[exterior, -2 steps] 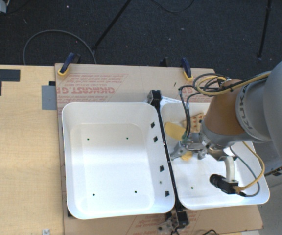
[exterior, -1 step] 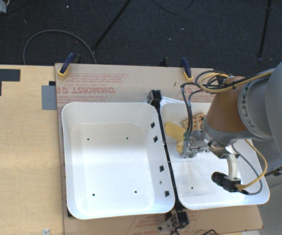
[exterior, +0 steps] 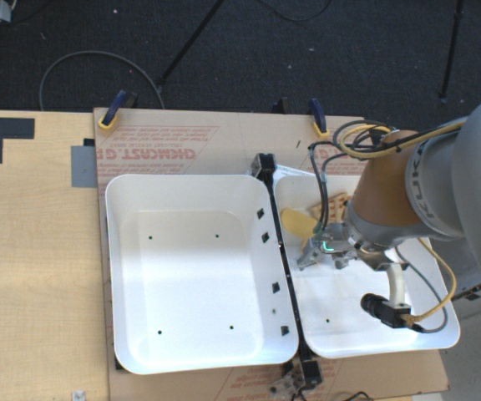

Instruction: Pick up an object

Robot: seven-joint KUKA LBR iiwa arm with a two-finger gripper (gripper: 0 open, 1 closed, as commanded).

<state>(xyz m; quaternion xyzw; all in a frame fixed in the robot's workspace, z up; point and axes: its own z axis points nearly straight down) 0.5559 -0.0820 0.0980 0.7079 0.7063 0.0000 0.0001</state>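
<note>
Pincer (exterior: 317, 255) of mine hung low in the right bin (exterior: 441, 328) beside a yellow piece (exterior: 297, 220); grip state, I couldn't tell.

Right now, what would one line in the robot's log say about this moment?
arm: over right bin | gripper: low beside yellow object | hold: none seen | left bin: untouched

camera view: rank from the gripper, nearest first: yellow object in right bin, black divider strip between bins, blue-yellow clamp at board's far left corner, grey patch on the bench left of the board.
From the gripper:
1. Yellow object, right bin, just up-left of the gripper.
2. Black divider strip, between the bins, to its left.
3. Blue-yellow clamp, far left corner of the board.
4. Grey patch, on the bench past the left bin.
The last two are a close call.
</note>
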